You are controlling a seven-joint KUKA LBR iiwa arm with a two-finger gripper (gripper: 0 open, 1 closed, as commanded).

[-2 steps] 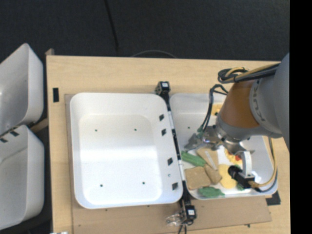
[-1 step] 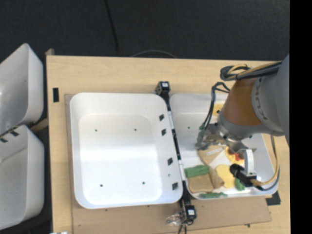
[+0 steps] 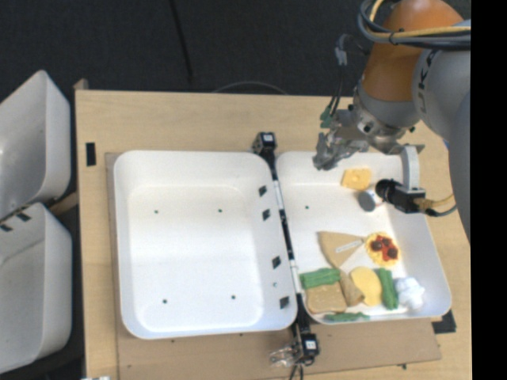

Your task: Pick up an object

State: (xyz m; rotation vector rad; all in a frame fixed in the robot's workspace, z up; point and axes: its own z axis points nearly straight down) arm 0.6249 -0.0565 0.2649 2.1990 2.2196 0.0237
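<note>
My gripper (image 3: 327,158) hangs over the far left corner of the right bin (image 3: 317,204), with nothing visible in it. A small yellow block (image 3: 356,179) lies just to its right, and a grey piece (image 3: 366,201) sits a little nearer than that. Closer to the front lie a tan wedge (image 3: 341,248) and a yellow disc with red spots (image 3: 383,248). A cluster fills the front of the bin: a green piece (image 3: 319,278), a tan slab (image 3: 325,298), a yellow lump (image 3: 364,283), a green stick (image 3: 388,288) and a white lump (image 3: 409,292).
The left bin (image 3: 198,244) sits beside the right one, split from it by a ridge with black clips (image 3: 279,212). A black fitting (image 3: 400,195) on the arm juts over the right bin's far right side. White shapes (image 3: 28,212) stand at the left edge.
</note>
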